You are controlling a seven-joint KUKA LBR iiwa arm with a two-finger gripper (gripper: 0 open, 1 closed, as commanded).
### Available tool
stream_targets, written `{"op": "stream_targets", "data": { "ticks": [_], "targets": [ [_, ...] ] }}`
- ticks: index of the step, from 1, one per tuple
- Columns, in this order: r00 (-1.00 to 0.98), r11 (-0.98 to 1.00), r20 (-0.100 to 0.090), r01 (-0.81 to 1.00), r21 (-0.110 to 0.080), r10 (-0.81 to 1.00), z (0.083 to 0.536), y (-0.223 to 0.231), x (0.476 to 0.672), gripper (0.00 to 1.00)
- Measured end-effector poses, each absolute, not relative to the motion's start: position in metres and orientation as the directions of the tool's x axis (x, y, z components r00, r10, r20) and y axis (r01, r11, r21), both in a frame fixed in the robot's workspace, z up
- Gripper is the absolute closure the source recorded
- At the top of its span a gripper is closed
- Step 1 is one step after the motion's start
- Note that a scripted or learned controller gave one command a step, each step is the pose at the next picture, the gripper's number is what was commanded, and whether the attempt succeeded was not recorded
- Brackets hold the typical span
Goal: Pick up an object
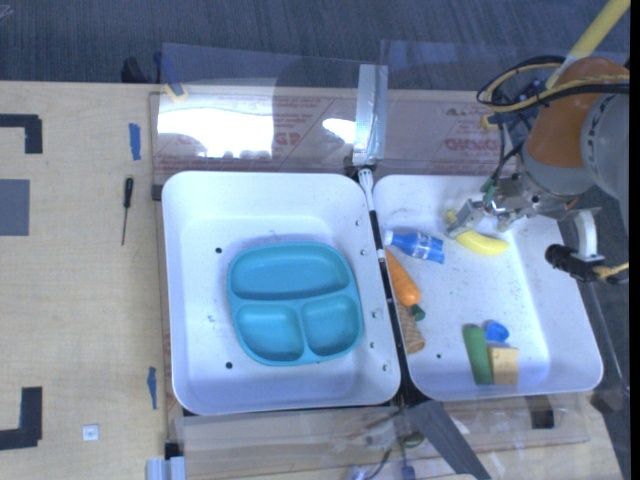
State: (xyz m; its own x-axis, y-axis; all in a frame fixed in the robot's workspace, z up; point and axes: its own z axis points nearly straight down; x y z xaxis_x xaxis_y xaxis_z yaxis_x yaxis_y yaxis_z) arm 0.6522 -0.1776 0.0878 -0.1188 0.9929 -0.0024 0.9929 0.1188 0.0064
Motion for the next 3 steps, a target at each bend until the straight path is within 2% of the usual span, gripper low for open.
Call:
{"op": "stream_targets", "data": {
  "ticks": [1, 2, 3],
  "targets": [
    [-0.152, 0.152, -0.002, 0.988, 0.017, 0.988, 0.215, -0.092, 0.671, 0.0],
    [-0.343, 0.343, -0.005, 0.939, 0.008, 0.939, 0.274, -0.115, 0.644, 0.0],
    [-0.255, 0.255, 0.004, 0.967, -0.01, 0.967, 0.117, -0.149, 0.64, 0.0]
  ]
}}
